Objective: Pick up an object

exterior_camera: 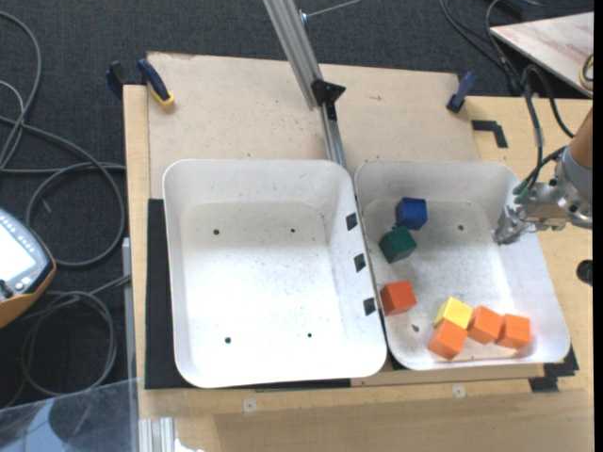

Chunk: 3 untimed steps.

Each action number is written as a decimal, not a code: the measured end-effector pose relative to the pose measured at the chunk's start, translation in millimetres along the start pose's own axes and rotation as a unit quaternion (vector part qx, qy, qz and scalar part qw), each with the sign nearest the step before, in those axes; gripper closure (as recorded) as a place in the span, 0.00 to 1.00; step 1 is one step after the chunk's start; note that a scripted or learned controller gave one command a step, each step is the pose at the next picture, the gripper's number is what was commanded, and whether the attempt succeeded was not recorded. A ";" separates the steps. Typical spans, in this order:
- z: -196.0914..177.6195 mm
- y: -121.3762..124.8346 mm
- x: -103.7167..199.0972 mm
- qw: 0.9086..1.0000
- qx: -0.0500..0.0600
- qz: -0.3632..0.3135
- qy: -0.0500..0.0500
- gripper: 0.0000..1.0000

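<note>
While the arm reaches in from the right, its gripper [510,231] hangs over the right rim of the right bin [471,173]; whether it is released or clenched cannot be told from this angle, and no object shows in it; a blue cube [411,212] and a green cube [398,244] sit near each other toward the bin's upper middle; an orange cube [399,297] lies near the left wall; a yellow cube [455,311] clusters with three more orange cubes [487,326] at the near edge; the left bin [188,182] lies alongside, touching.
</note>
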<state>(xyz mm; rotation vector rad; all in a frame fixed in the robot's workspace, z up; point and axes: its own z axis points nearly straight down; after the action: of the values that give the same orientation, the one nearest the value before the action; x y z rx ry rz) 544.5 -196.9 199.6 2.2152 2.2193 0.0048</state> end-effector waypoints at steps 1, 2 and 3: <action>-63.3 4.8 -5.6 1.000 -0.001 0.000 -0.001 1.00; -71.7 1.0 48.0 1.000 0.003 -0.002 0.002 1.00; -59.2 -3.9 107.1 1.000 0.004 -0.002 0.003 1.00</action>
<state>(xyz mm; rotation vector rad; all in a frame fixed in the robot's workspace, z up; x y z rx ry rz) 540.0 -89.7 258.6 2.2166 2.2316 0.0022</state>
